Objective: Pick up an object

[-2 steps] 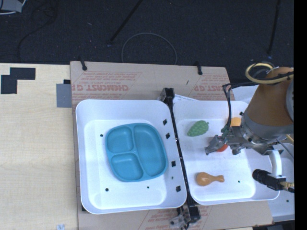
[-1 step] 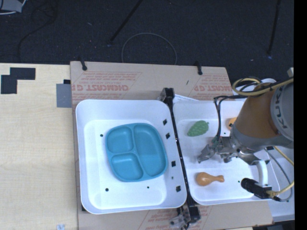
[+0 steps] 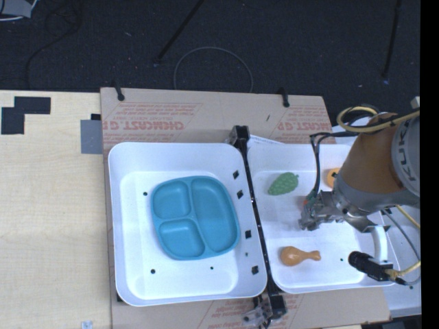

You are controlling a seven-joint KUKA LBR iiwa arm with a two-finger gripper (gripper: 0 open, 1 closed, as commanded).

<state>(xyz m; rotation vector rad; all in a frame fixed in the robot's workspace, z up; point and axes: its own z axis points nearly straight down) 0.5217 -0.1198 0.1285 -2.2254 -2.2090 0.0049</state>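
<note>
- The left bin (image 3: 130, 184) held a blue divided plate (image 3: 194, 218) with three compartments, lying flat near the middle of the bin floor and clear of the walls
- The right bin (image 3: 274, 228) stood just beside the left one, their inner rims meeting along a dark clamped seam; both bins rested on a printed cardboard sheet (image 3: 206, 118) laid over the pale wooden bench (image 3: 48, 218)
- A green leaf-shaped toy (image 3: 283, 184) lay in the far part of the right bin, near the seam
- A tan toy (image 3: 298, 256), rounded at one end and narrow at the other, possibly a drumstick, lay in the near part of the same bin with its narrow end pointing right
- A small orange thing (image 3: 331, 177) showed at the right bin's far right side, partly hidden by the arm (image 3: 370, 163)
- The arm reached in from the right, its orange band above the right bin
- The gripper (image 3: 312, 216) was low over the right bin's floor, between the green leaf-shaped toy and the tan toy and apart from both; how far it was open could not be told, and nothing was seen in its grasp
</note>
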